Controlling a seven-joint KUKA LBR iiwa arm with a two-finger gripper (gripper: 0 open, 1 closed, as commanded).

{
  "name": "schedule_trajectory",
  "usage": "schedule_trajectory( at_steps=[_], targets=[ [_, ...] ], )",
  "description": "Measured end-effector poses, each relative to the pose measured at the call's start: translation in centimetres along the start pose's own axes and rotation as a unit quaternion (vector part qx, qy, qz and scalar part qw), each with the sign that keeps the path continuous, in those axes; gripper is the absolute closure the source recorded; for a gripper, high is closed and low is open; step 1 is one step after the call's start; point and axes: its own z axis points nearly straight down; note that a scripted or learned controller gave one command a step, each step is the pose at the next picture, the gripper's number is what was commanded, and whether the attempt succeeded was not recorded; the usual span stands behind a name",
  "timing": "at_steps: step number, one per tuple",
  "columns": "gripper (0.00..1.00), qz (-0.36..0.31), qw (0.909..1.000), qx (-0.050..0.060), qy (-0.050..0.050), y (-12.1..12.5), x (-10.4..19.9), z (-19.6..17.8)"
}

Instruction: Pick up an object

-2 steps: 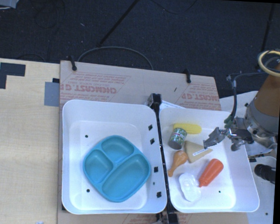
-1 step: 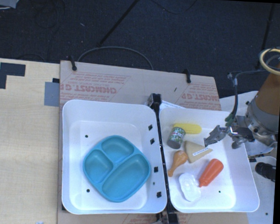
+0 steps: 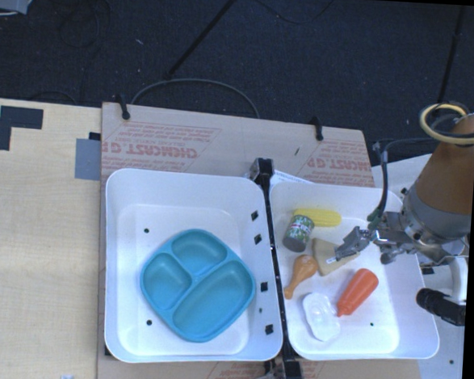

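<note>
My gripper (image 3: 348,246) hangs over the right bin (image 3: 409,338), reaching in from the right. Its tip sits at the right edge of a tan wedge (image 3: 326,255), and whether it touches the wedge is unclear. Just below it lies an orange carrot (image 3: 357,292). A yellow banana-like piece (image 3: 317,217) and a small can (image 3: 299,231) lie towards the back of the bin. A brown drumstick (image 3: 300,272) lies left of the wedge. A white piece (image 3: 321,317) rests near the front.
The left bin (image 3: 130,218) holds a blue divided plate (image 3: 197,284). A black divider rail (image 3: 268,252) runs between the bins. Cables and a black part (image 3: 442,305) lie right of the right bin.
</note>
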Motion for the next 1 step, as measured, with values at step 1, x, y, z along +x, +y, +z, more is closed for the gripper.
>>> schedule_trajectory(
  at_steps=[1],
  targets=[
    [0.00, 0.000, 1.0000, 0.000, 0.000, -0.75, -0.23, 4.67]
  ],
)
